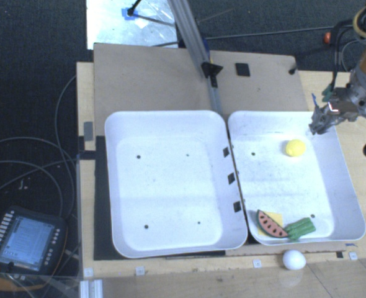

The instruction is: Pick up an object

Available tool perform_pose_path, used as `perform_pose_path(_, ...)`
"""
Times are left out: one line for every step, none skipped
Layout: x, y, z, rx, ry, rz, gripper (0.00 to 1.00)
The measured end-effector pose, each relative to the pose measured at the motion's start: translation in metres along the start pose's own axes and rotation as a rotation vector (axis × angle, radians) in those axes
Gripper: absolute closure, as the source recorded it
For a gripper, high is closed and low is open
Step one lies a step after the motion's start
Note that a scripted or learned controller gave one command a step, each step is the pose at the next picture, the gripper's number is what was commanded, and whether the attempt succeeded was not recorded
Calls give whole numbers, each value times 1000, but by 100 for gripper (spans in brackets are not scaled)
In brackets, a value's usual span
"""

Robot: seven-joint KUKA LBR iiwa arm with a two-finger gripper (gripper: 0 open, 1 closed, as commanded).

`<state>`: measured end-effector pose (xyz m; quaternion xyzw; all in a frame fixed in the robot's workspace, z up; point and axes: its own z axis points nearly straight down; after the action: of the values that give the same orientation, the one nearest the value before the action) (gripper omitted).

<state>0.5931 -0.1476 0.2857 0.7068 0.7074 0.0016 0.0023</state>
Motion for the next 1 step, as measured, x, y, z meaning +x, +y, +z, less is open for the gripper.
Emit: perform_pose_path(42,-14,11,5,2,-3,100)
